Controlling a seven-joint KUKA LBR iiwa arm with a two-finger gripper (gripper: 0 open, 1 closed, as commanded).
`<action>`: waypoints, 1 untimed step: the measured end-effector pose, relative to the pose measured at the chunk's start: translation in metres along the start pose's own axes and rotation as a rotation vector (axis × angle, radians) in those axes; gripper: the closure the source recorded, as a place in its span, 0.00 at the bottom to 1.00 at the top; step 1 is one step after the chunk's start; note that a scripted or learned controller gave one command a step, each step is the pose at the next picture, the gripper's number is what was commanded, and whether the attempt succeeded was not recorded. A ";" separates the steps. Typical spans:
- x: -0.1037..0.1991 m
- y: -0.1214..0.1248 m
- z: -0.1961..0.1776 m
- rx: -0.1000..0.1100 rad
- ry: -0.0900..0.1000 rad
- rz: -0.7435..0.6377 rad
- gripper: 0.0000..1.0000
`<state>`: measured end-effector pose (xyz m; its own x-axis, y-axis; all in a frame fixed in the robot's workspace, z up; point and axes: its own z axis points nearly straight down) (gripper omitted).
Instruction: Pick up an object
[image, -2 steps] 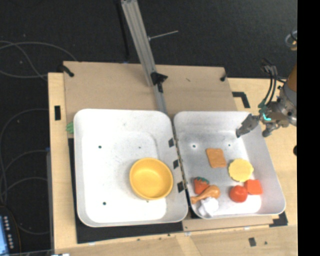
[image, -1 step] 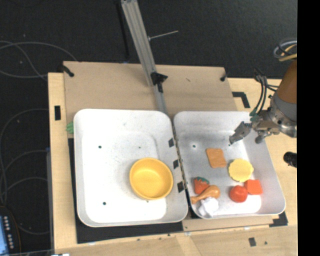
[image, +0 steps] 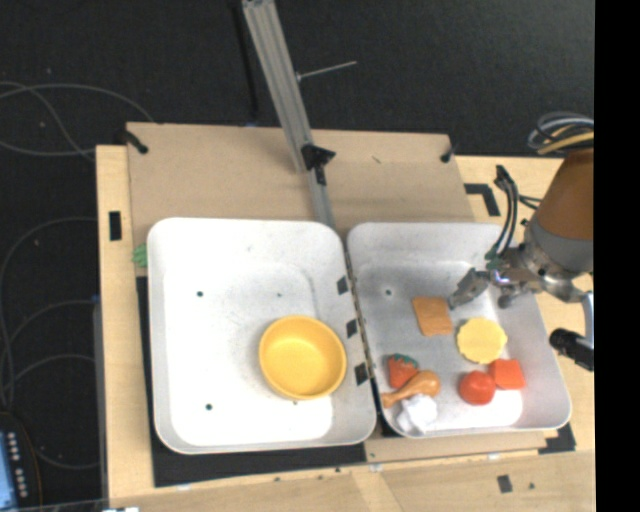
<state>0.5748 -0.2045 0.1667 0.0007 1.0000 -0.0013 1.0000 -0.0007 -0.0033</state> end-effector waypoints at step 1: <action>-0.003 0.000 0.059 -0.004 -0.001 0.001 0.00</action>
